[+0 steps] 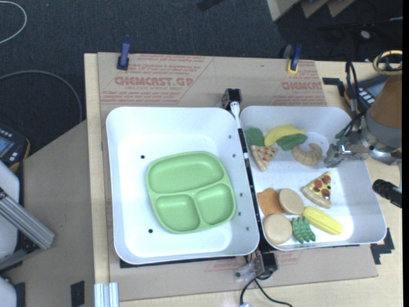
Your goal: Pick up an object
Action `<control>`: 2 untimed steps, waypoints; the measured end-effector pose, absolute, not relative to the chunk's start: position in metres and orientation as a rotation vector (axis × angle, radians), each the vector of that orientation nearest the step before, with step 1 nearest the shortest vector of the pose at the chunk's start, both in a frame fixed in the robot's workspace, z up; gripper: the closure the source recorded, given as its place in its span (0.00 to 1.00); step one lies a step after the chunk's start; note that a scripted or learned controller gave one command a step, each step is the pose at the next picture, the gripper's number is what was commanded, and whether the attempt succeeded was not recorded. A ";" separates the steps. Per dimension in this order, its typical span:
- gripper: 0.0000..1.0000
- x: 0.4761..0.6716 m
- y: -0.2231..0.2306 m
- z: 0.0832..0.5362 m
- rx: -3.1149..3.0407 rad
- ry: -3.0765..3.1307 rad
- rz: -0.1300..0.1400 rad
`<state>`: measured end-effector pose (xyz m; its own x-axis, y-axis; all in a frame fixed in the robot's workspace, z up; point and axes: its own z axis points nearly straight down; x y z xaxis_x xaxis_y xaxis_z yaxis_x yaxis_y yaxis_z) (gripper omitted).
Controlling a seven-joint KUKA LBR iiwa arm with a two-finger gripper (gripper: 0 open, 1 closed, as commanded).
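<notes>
The right white bin [358,229] holds several toy foods. A yellow banana [283,133], a dark green pickle [293,142], a green leaf [255,136] and a waffle piece [262,154] lie at its back left. A tan croissant [310,153] sits in the middle, with a pizza slice [319,190] in front of it. An orange bread piece [269,201], two round biscuits [291,201] [278,228], a broccoli [303,229] and a corn cob [323,220] lie at the front. My gripper [337,154] hangs low over the bin's right half, just right of the croissant and above the pizza slice.
The left white bin [124,171] bears a green three-compartment plate [190,190]. The grey arm with its orange band [386,117] comes in over the right bin's right rim. Clamps [124,53] [293,57] hold the board at the back.
</notes>
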<state>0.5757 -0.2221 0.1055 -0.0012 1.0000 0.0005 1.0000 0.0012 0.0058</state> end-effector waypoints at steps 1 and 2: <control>1.00 0.576 -0.222 0.116 2.215 2.219 0.008; 1.00 0.527 -0.224 0.120 2.226 2.222 -0.003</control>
<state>0.5272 -0.2238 0.1195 0.0018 1.0000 0.0018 1.0000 -0.0018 -0.0042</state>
